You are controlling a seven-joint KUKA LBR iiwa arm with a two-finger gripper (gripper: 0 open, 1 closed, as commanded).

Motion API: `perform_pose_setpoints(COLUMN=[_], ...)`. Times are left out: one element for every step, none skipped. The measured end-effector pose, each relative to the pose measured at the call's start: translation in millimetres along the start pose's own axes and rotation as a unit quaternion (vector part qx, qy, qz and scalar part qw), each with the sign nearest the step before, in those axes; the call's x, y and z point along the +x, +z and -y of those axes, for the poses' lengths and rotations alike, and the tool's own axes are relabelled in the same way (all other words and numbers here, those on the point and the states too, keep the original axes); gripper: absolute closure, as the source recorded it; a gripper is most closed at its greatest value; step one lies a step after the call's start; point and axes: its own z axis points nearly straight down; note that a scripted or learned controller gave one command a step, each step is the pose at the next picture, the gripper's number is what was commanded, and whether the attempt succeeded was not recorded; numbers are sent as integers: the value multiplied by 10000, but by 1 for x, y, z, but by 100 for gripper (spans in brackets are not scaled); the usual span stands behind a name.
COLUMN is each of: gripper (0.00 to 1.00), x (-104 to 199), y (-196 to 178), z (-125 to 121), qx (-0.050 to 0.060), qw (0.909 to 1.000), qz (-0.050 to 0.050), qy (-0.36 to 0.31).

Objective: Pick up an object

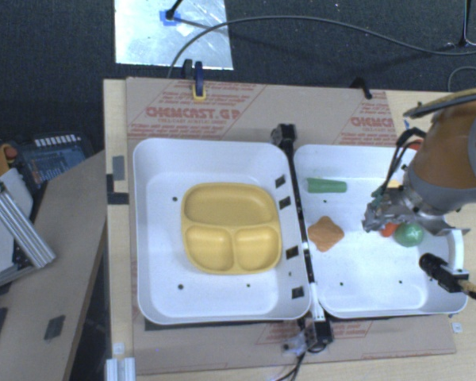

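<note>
In the right bin (357,292) lie a green flat bar (327,186) near the back, an orange-tan flat piece (325,233) by the divider, and a green ball (409,236) with a small red-orange thing (389,230) touching its left side. My gripper (378,218) hangs low over the right part of this bin, right above the red-orange thing and just left of the green ball. The grey and orange arm hides part of the ball and of the bin's right wall.
The left bin (159,213) holds a yellow divided tray (230,227). A black hinge strip (295,213) runs between the two bins. The front half of the right bin floor is bare white.
</note>
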Motion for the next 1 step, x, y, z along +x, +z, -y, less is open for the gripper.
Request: perform_pose_setpoints(gripper=[100], x=[-7], y=[-46], z=[-2], qx=[-4], qw=[10000], qz=[3], qy=[-16])
